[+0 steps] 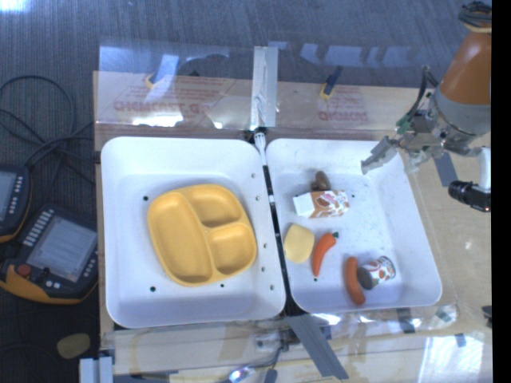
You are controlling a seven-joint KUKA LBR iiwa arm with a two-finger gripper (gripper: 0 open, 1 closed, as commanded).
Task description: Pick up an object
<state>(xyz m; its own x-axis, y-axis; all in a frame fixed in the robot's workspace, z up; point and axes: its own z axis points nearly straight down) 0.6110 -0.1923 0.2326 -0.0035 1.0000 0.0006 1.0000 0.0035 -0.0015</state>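
The right bin (415,238) holds several small items. A small brown piece (321,179) lies just behind a white and orange carton (322,204). Nearer the front are a pale yellow block (299,243), an orange carrot (322,252), a reddish sausage (354,281) and a small can on its side (378,271). My gripper (407,153) hangs over the bin's back right corner, up and to the right of the carton and apart from every item. Nothing shows in its grasp.
The left bin (128,174) carries a yellow divided plate (203,232). A metal rail (263,86) runs behind the divide between the bins. Off the bench at the left lie a pendant controller (48,254) and cables.
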